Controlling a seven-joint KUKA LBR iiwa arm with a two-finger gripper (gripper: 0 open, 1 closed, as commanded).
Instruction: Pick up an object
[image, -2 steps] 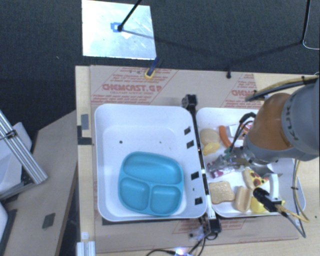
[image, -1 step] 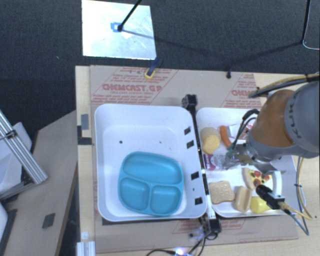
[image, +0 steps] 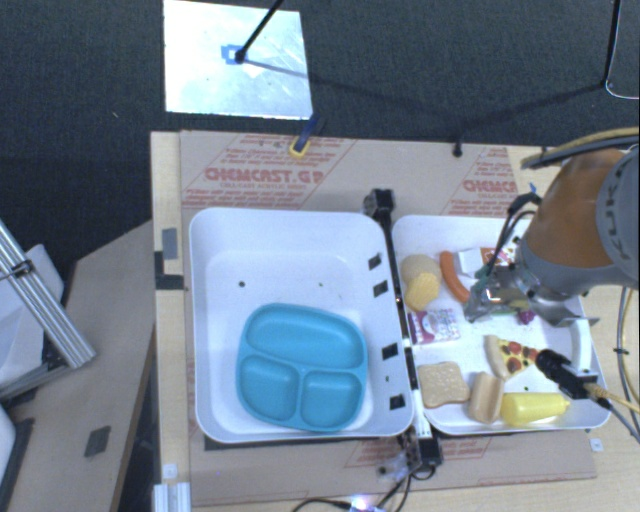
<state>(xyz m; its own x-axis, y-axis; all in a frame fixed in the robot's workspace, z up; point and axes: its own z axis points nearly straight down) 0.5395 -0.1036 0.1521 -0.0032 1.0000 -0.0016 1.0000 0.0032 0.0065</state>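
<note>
Although the arm (image: 585, 215) had reached over the right bin (image: 430, 232), no object was seen between the fingers, so the pick was judged not yet accomplished. The gripper (image: 487, 297) stood low over the middle of that bin, just beside a small pink-and-white packet (image: 437, 324) and close to an orange sausage-shaped piece (image: 455, 278). Whether the pincer was released or clenched could not be told; the fingertips were too small and blurred against the bin floor.

Candidate objects all lay in the right bin:
- a yellow and tan rounded piece (image: 421, 281) near the left wall;
- the orange sausage-shaped piece, beside it;
- the packet, towards the centre;
- a pizza slice (image: 511, 354), nearer the front;
- a tan cracker (image: 442, 383) and a bread-coloured piece (image: 486, 396), at the front;
- a yellow oblong piece (image: 533, 406), at the front right corner.

The left bin (image: 215, 330) held a blue divided plate (image: 301, 366), well apart from the gripper.

Remaining steps, as judged: settle on one object, close on it, and lift it clear of the bin. The nearest candidates were the packet and the orange piece.
</note>
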